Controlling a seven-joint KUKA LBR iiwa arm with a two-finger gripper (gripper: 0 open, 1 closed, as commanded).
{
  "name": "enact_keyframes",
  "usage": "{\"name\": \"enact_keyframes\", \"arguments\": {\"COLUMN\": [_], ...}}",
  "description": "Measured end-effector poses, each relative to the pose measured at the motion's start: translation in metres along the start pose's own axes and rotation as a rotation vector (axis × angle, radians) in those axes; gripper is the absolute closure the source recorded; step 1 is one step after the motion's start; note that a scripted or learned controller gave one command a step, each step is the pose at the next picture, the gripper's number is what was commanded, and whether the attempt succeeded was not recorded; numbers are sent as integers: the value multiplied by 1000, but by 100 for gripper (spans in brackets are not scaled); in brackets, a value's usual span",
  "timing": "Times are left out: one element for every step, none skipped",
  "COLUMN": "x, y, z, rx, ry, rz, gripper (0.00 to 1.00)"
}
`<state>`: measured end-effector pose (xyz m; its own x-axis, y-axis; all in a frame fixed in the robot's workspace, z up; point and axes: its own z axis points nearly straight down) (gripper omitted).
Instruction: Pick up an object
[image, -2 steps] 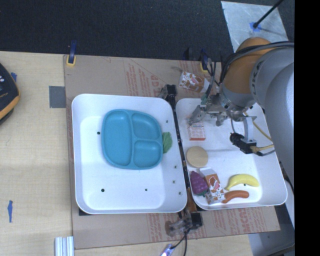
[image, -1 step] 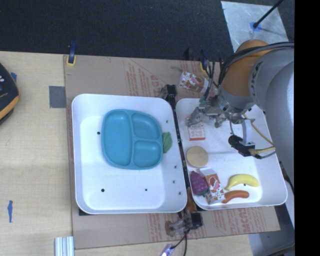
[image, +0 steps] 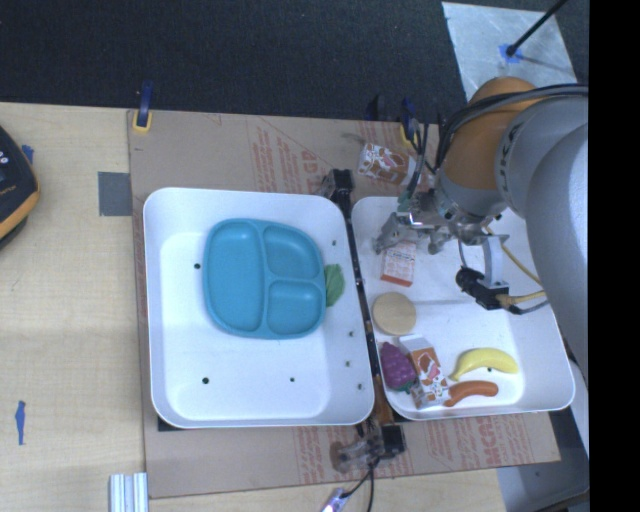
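My gripper (image: 412, 243) hangs over the far end of the right bin (image: 545, 340), open, its two grey fingers spread apart with nothing between them. Just below it lies a small white and orange carton (image: 398, 266). Further toward the front of that bin are a tan round biscuit (image: 394, 313), a purple bunch of grapes (image: 397, 366), a red and white box (image: 427, 373), a yellow banana (image: 485, 361) and an orange sausage (image: 470, 391).
The left bin (image: 175, 330) holds a blue divided plate (image: 264, 277) with a green item (image: 334, 284) at its right edge. A snack packet (image: 382, 161) lies on the cardboard behind the right bin. The arm's grey body (image: 545, 170) covers the right bin's far right corner.
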<state>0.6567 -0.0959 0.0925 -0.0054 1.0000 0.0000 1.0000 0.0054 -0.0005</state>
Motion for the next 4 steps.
{"name": "enact_keyframes", "arguments": {"x": [-1, -4, 3, 3], "y": [0, 0, 0, 0], "z": [0, 0, 0, -11], "rx": [0, 0, 3, 2], "ry": [0, -1, 0, 0], "rz": [0, 3, 1, 0], "gripper": [0, 0, 0, 100]}}
